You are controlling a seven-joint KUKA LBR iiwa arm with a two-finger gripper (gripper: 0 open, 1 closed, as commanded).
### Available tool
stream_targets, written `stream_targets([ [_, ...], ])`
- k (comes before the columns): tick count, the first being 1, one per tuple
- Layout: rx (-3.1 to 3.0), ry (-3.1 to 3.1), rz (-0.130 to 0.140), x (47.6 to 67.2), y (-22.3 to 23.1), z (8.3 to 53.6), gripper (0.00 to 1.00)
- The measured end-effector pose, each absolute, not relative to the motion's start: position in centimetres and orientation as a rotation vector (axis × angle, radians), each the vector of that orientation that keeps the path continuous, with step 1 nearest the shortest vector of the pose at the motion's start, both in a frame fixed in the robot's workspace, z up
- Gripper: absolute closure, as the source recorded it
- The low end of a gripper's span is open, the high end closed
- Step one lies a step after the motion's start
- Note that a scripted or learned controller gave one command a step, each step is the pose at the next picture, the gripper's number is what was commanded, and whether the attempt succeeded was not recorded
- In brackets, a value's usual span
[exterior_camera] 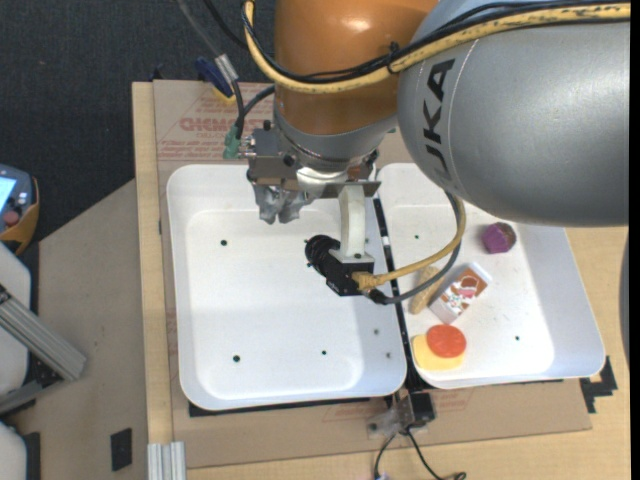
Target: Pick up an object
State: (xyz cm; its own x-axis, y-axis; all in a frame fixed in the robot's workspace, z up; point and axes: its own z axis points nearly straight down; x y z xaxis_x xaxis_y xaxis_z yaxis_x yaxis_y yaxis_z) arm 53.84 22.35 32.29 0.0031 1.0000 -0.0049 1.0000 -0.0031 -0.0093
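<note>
Grey arm with orange band fills frame top; gripper [300, 208] over upper part of left bin [215, 368], finger state can't tell.
Right bin [560, 348] holds 3 objects: 1 purple ball [497, 237] at its upper middle, 1 red-and-white packet [461, 293] centre-left, 1 orange disc on yellow base [444, 347] lower-left corner. All 3 lie right of and below the gripper, well apart, untouched.
</note>
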Motion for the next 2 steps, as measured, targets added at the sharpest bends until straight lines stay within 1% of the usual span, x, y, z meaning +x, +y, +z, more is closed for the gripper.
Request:
stream_targets([
  [1, -2.229, -2.219, -0.001, 66.3, 22.2, 28.2, 1.0],
  [2, -2.223, -2.223, -0.008, 66.7, 22.5, 30.9, 1.0],
])
